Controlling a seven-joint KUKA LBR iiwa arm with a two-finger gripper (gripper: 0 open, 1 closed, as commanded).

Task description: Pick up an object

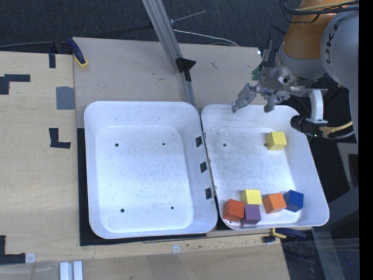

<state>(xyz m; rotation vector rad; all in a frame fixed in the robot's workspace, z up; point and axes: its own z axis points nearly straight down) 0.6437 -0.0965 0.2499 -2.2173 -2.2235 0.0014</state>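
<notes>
Yellow cube [275,140] in right bin [303,156] | hand [253,104] spread, holding nothing | no legible writing

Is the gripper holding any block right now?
No, the gripper hangs open with nothing between its fingers, apart from the lone yellow block.

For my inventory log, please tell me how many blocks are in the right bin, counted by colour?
Yellow: 2
Orange: 2
Purple: 1
Blue: 1
Total: 6 blocks, all in the right bin.
</notes>
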